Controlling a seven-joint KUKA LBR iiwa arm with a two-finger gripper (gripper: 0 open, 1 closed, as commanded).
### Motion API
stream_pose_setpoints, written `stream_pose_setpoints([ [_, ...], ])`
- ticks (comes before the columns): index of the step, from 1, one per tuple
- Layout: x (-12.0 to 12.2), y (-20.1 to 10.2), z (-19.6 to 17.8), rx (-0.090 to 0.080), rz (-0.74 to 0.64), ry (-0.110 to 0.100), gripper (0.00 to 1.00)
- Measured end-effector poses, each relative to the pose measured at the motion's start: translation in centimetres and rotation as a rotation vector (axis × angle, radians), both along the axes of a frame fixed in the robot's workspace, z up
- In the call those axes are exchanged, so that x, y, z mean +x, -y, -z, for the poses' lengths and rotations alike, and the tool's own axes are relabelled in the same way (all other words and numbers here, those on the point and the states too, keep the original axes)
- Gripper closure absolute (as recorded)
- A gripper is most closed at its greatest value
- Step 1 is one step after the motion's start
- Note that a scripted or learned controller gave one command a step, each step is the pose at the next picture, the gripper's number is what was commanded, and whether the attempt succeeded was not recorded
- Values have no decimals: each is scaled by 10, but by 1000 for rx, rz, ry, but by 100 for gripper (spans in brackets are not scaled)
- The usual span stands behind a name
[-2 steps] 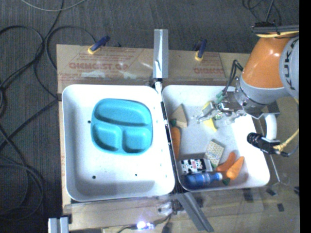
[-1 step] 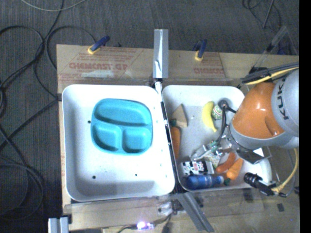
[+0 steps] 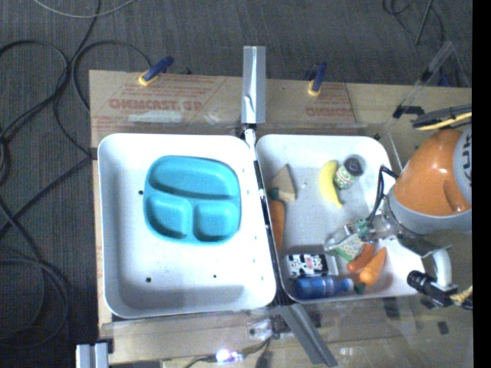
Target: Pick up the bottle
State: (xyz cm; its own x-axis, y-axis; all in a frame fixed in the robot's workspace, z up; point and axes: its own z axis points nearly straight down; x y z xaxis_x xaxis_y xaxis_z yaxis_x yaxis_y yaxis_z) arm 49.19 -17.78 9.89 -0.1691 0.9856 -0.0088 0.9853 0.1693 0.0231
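We saw the blue bottle [image 3: 323, 286] lying along the near edge of the right bin [image 3: 371, 143], touching a small box [image 3: 307, 264] and carrots [image 3: 370, 264]. Whether the jaws were released or clenched, we could not tell. This crowding could spoil the grasp.

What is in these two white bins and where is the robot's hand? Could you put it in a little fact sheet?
left bin: holds a blue divided tray
right bin: holds the clutter below
blue bottle: lying on its side along the near wall
banana: toward the far side, beside a small jar
carrots: near the bottle's right end
small printed box: just above the bottle
hand: low over the right bin, above the carrots, apart from the bottle
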Motion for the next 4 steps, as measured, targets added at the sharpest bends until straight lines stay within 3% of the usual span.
stream_pose_setpoints([
  [1,74,-40,-125,4,-29,-25,0],
  [2,35,-53,-2,6,-68,-26,0],
  [3,-8,44,-40,2,-170,-25,0],
  [4,-4,-46,-25,-6,-226,-10,0],
])
